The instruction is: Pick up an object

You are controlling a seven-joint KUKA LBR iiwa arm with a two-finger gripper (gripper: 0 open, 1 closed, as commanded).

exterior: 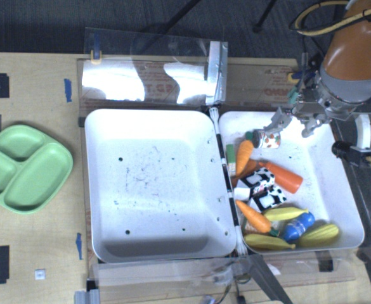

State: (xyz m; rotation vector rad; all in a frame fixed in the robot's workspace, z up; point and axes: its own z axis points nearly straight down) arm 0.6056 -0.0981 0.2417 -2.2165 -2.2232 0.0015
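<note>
Now, step: approach, gripper [294, 123] hovering upper right of frame.
Fingers: spread, holding nothing.
Objects: toy pile [267, 198] in right bin [337, 189].
Next: probably descend, close on one.

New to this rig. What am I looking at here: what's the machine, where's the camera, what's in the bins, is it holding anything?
One fixed camera looks down at a slant on a bench. The grey and orange shape at upper right is a robot arm; its two-finger gripper hangs over the far part of the right bin, fingers spread, with nothing between them.

The right bin holds a pile of toys: two carrots, one upright by the divider and one lower, an orange cylinder, a black-and-white patterned piece, yellow banana-like pieces, a blue item, and a small round object just below the gripper.

The left bin shows bare white floor with faint scuffs. A green divided plate sits on the bench at far left.
</note>
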